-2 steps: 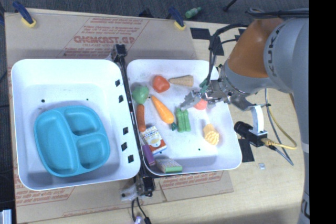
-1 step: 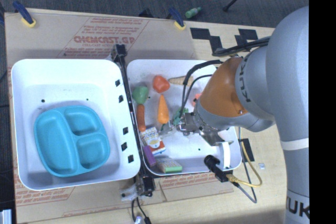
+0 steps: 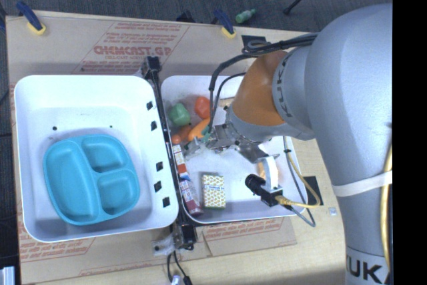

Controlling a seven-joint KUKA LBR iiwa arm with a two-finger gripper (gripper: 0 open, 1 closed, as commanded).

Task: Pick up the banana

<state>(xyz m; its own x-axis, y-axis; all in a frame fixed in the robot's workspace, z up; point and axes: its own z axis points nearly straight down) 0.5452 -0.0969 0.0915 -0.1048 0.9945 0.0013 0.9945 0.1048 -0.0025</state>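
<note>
Camera view: we've got the gripper (image 3: 215, 139) low in the right bin (image 3: 235, 210), frame centre, over the toy food, presumably reaching to grab. Can't tell its grip state. Banana: can't pick it out, likely hidden under the wrist.

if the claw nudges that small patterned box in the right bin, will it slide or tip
The box lies flat on the bin floor, so it would probably slide rather than tip. It looks like light cardboard, so likely easy to shove. The marker beside it may block leftward movement.
</note>
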